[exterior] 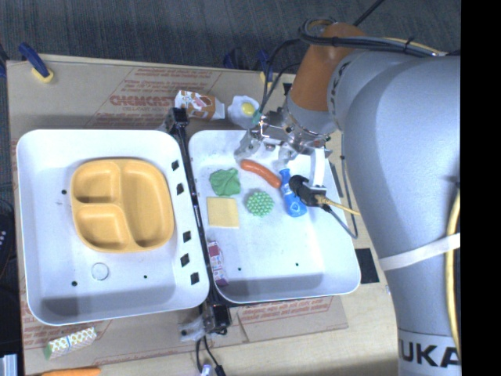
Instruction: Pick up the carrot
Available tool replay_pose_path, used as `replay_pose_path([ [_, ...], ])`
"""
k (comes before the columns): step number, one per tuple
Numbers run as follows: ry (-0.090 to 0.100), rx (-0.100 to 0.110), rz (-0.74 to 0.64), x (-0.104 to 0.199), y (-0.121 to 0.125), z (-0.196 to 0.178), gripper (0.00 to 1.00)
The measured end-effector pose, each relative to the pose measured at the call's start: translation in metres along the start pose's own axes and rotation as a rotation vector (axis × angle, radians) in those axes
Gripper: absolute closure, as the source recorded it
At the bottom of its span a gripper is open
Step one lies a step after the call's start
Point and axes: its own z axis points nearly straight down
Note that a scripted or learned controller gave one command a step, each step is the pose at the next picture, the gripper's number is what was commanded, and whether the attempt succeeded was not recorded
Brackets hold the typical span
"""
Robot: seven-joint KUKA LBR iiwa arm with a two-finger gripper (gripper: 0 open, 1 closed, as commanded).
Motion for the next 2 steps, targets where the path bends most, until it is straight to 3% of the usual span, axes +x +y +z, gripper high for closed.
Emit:
replay_pose_path([
  [1,0.000,0.003,0.011,0.043,-0.009,0.045,0.00],
  [2,0.000,0.005,0.006,0.044,-0.009,0.035,1.00],
])
